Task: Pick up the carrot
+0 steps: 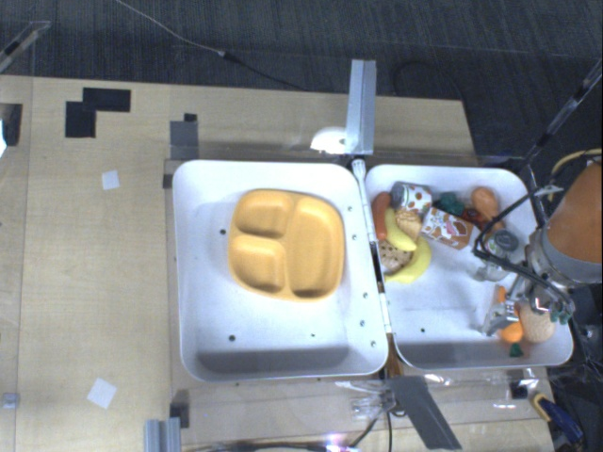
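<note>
Gripper (506,311) low in right bin (443,332), near corner. Carrot (511,334) touching its tip. Finger state: cannot tell.

A glossy yellow plastic tray (287,243) lies in a smooth white bin (203,281) on a pale matt wooden bench (85,281).

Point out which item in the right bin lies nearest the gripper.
The small orange carrot, at the right bin's near right corner, right beside the gripper. The banana, can and other food cluster at the bin's far left side.
</note>
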`<act>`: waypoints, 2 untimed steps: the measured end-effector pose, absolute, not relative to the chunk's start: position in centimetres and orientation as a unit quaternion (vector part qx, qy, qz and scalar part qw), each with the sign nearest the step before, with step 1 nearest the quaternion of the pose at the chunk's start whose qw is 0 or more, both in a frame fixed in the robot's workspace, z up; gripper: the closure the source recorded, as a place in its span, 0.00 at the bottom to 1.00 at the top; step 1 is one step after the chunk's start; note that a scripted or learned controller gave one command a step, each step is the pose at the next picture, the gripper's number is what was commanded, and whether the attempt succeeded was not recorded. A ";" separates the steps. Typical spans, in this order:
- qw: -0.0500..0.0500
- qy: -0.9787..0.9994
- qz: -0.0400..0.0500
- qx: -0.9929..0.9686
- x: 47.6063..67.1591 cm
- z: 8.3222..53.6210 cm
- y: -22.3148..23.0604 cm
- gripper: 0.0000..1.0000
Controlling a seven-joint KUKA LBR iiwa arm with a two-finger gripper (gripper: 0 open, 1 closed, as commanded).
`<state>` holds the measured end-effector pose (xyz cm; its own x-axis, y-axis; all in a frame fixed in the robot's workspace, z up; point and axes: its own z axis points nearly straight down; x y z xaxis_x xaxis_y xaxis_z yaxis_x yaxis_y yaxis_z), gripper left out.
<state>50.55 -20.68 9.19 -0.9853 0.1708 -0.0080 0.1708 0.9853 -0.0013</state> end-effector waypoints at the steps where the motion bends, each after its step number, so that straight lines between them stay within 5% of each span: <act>1: 0.008 0.990 -0.001 0.144 49.2 9.0 -15.8 0.00; 2: 0.013 0.990 -0.001 0.140 49.6 10.3 -15.7 1.00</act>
<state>49.58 -15.74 10.27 -0.9602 0.2781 -0.0261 0.2782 0.9605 0.0012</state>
